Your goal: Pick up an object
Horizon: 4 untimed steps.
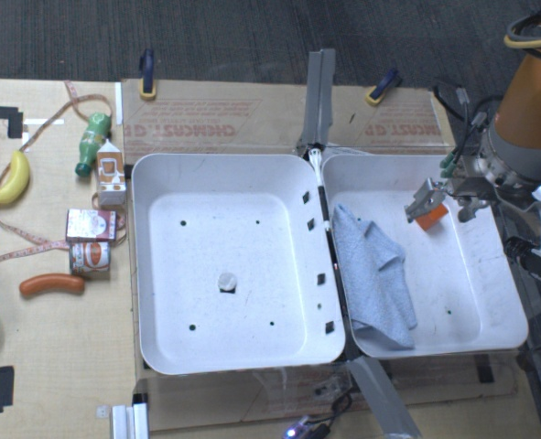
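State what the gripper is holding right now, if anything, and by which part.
The gripper has a small orange object between its fingers above the right bin, gripped at the object's upper end. What the object is cannot be told.

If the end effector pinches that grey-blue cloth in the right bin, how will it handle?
Probably floppy: the cloth lies rumpled with folds, so it should drape and sag from one pinch point. Likely light. One edge rests against the right bin wall, so it may drag rather than lift cleanly.
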{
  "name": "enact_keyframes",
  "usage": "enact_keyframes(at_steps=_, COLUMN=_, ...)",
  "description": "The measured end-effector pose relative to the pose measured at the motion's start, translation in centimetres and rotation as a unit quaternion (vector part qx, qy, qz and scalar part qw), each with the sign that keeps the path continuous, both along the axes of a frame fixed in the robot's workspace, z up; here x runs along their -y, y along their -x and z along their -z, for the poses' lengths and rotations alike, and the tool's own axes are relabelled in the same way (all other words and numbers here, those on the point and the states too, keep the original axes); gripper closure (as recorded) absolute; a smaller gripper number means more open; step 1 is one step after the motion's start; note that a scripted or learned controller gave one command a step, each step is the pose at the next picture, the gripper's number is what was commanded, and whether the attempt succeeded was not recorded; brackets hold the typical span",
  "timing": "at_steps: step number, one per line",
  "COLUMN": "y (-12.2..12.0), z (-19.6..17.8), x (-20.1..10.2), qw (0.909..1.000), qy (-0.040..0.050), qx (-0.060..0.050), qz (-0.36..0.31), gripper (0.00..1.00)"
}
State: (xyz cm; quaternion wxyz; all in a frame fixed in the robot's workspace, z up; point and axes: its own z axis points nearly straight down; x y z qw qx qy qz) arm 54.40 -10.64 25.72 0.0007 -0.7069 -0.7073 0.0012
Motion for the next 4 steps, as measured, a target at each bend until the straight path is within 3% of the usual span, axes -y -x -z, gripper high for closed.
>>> enact_keyframes(at_steps=1, y=-2.6, z=14.0, x=0.4, qw=0.9998, qy=-0.0005, qx=-0.001, qz=-0.021, gripper=0.00)
enact_keyframes(at_steps=2, y=1.3, z=16.5, x=-1.1, qw=0.9994, qy=-0.0006, qx=0.001, qz=-0.036, gripper=0.00)
enact_keyframes(at_steps=3, y=-2.5, z=16.5, x=-0.9, qw=0.9981, qy=-0.0002, qx=0.002, qz=-0.062, gripper=0.00)
enact_keyframes(at_steps=4, y=-7.3, z=16.5, x=-0.8, qw=0.9989, qy=0.0005, qx=0.002, qz=-0.046, gripper=0.00)
